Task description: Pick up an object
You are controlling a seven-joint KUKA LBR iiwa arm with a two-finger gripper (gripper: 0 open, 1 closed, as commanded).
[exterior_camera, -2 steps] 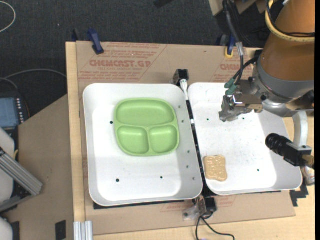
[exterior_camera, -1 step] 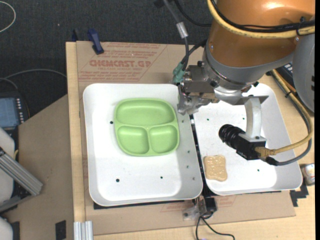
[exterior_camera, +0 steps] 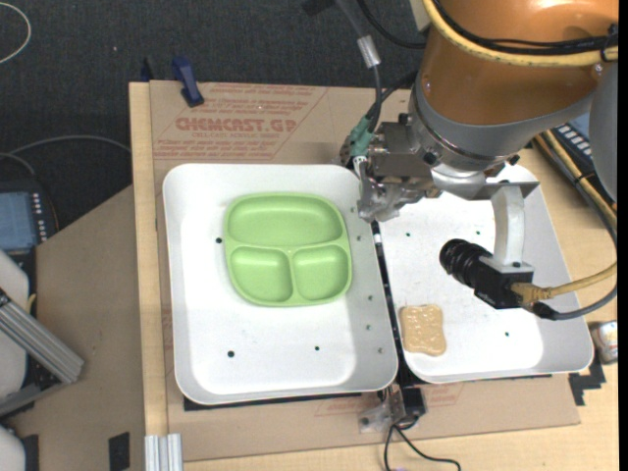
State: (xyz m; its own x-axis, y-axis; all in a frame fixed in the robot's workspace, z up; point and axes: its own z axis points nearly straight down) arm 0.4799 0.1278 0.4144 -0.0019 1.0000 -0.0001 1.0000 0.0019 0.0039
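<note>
Two shallow white bins sit side by side on a cardboard sheet (exterior_camera: 250, 116) printed with red lettering. Single view, from above at a slant.

Arm: grey body with orange band (exterior_camera: 520, 27) enters from the right and fills the upper right corner. Wrist hardware hangs over the far end of the seam between the bins. The claw (exterior_camera: 373, 204) points down at the far left corner of the right bin (exterior_camera: 510, 346), next to the shared rim. Its fingers are hidden under the wrist block and merge with the dark seam, so I cannot tell how far open it is. Nothing can be seen between the fingers.

Objects, located from the claw:
- Green divided tray (exterior_camera: 287, 248), three compartments, lies flat in the left bin (exterior_camera: 196, 332). It is to the claw's left and slightly toward the near side, its right edge close to the claw but apart from it.
- Tan flat piece (exterior_camera: 423, 329), waffle-like in texture, lies flat in the right bin, toward the near edge from the claw and a little right of it, just beside the seam. Well apart from the claw.
- Black cylindrical unit (exterior_camera: 481, 271) on a white bracket, with a cable running off to the right, hangs from the arm over the right bin, to the claw's right and nearer the camera.

Blue clip (exterior_camera: 186, 81) sits on the far left corner of the cardboard, well away to the claw's left.
</note>
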